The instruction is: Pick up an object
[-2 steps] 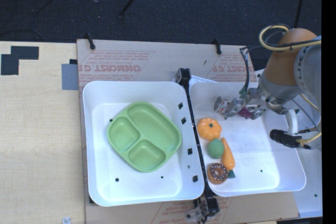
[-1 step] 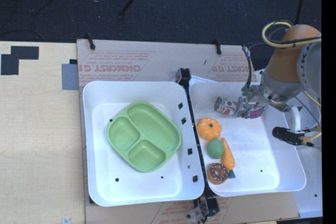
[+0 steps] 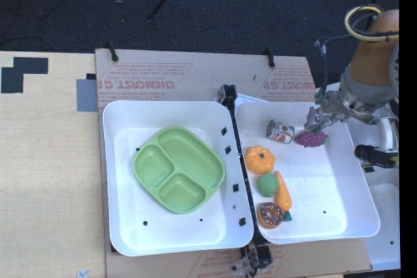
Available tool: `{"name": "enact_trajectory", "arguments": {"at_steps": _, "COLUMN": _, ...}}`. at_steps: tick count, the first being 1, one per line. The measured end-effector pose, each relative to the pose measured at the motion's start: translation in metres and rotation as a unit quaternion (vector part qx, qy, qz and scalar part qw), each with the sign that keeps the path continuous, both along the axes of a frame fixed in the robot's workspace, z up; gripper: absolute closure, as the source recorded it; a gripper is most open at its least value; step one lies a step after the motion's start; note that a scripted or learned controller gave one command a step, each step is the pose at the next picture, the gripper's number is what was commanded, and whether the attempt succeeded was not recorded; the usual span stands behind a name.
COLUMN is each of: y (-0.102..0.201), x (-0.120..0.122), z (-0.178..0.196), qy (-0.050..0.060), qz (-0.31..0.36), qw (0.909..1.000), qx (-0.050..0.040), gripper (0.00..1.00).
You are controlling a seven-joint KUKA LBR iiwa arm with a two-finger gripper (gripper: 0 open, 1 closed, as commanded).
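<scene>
Pincer [image 3: 315,125] is hanging over the grapes [image 3: 310,138] in the right bin [image 3: 339,218], touching them; whether it is spread or pinching cannot be told.

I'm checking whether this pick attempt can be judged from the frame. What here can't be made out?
- Hand: in the camera view it sits right over the purple grapes; too small and blurred to tell whether it grips them.
- Small can: its label is too small to read.
- Arm: cut off by the right edge.
- Carrot: its lower tip is hidden behind the donut.
</scene>
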State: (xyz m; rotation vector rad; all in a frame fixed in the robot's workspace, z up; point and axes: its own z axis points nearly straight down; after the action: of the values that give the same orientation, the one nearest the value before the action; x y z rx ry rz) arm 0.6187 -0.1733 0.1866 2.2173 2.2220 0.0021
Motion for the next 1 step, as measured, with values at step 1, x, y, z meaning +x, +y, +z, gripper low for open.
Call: {"name": "enact_trajectory", "arguments": {"at_steps": 1, "y": 0.0016, "x": -0.0065, "z": 0.0607, "qy": -0.001, "qz": 0.001, "qw": 1.0000, "qx": -0.0001, "gripper": 1.00}}
